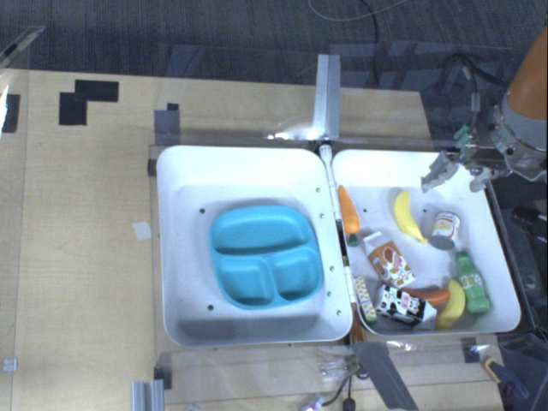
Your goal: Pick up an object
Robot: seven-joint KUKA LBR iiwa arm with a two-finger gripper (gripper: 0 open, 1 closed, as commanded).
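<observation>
Fingers of the gripper (455, 172) stand apart with nothing between them, above the right bin's (507, 259) twelve-to-one o'clock edge. Below, at its centre, lies a yellow banana (408, 217), with a small can (443, 228) just toward three o'clock. A carrot (347, 210) lies at nine o'clock. The left bin (175, 255) holds a blue tray (265, 257).

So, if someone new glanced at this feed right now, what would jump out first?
Probably the bright blue divided tray, alone in the left bin. Next, the clutter of toy food in the right bin: a carrot against the divider, a yellow banana mid-bin, and a green bottle near the right wall. The end effector hangs over that bin's far right corner, with nothing visibly between its fingers.
</observation>
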